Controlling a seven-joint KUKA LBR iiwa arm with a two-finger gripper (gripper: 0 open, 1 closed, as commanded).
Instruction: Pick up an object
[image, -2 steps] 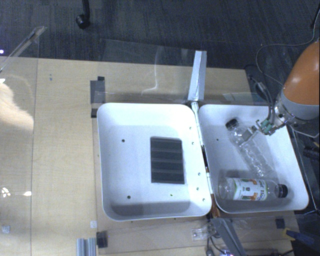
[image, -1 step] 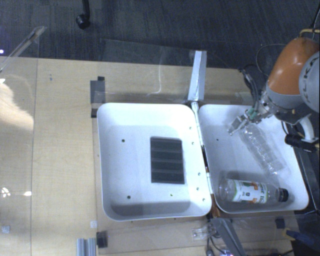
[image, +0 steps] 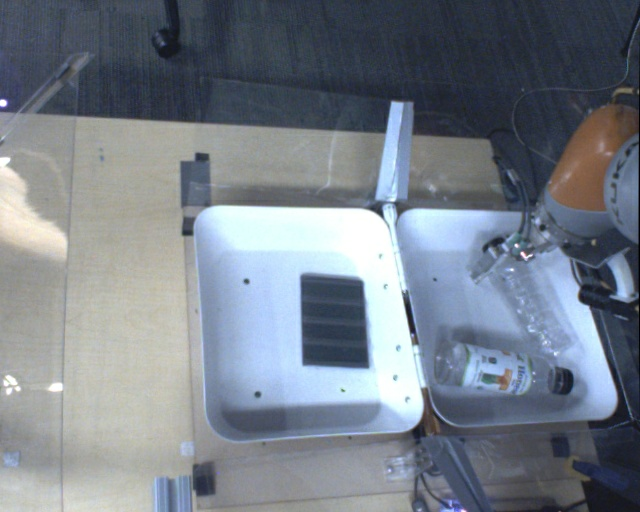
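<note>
Overhead, tan bench (image: 110, 330), dark carpet at 12. Bottle (image: 500, 370) label unreadable. Gripper (image: 515, 248): grip state can't be told.

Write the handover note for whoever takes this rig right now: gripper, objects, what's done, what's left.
Gripper: in the right bin, upper part; whether the fingers are open or shut can't be read, and nothing shows between them.
Clear plastic bottle: lying diagonally in the right bin, just below the gripper.
Labelled bottle with dark cap: lying on its side near the right bin's front wall.
Dark ribbed rectangular block: flat in the middle of the left bin.
Done: no pick visible.
Left: grasp and lift one object.
</note>
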